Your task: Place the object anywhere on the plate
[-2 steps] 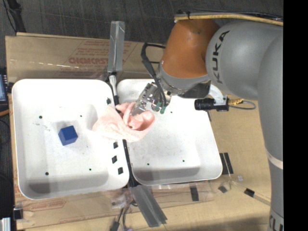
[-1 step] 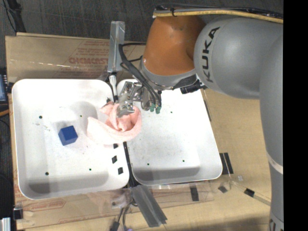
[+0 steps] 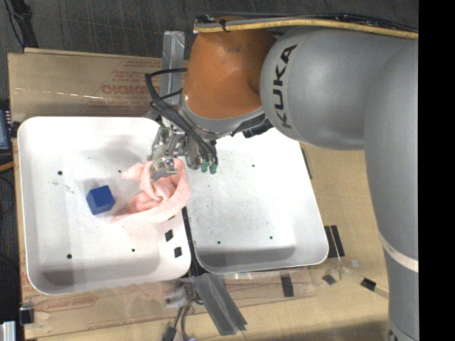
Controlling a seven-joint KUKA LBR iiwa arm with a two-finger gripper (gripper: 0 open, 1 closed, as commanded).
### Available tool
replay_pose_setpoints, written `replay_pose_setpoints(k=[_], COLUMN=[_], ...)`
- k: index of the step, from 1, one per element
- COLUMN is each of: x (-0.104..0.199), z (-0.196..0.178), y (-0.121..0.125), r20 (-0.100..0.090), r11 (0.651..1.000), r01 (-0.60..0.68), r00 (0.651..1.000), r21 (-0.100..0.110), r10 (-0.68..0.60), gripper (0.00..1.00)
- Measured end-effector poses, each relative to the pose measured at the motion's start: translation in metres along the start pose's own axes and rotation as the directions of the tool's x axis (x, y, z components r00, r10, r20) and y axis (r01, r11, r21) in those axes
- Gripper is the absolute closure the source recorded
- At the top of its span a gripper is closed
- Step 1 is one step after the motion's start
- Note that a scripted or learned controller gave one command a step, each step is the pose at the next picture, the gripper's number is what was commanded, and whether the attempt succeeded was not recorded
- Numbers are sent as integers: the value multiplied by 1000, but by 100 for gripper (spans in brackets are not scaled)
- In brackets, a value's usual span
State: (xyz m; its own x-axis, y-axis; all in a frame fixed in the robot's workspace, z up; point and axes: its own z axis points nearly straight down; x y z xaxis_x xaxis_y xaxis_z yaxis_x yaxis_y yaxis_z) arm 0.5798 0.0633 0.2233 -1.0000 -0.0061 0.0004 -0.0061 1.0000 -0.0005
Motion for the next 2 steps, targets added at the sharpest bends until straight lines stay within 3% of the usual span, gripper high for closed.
replay_pose_setpoints(k=[1, 2], x=[6, 6], z=[-7, -7], y=[52, 51], r20=[1, 1], r11=[1000, 1000], r01=[4, 4], r00=[1000, 1000], r21=[0, 0], r10=[-4, -4], gripper=[100, 0])
